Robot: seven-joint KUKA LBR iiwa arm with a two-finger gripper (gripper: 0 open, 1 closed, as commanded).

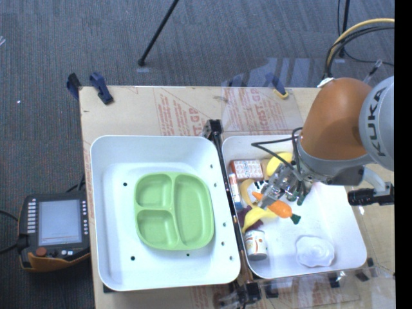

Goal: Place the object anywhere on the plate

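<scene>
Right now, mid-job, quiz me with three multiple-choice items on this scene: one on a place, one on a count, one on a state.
1. Where does the light green plastic divided plate lie?
A. the left white bin
B. the right white bin
C. the cardboard

2. How many compartments does the plate have?
A. two
B. three
C. four

3. What lies on the plate?
A. a carrot
B. a can
C. nothing

Answers: 1 A, the plate sits in the left bin. 2 B, two small compartments beside one long one. 3 C, the orange toy carrot and small white can are in the right bin.
</scene>
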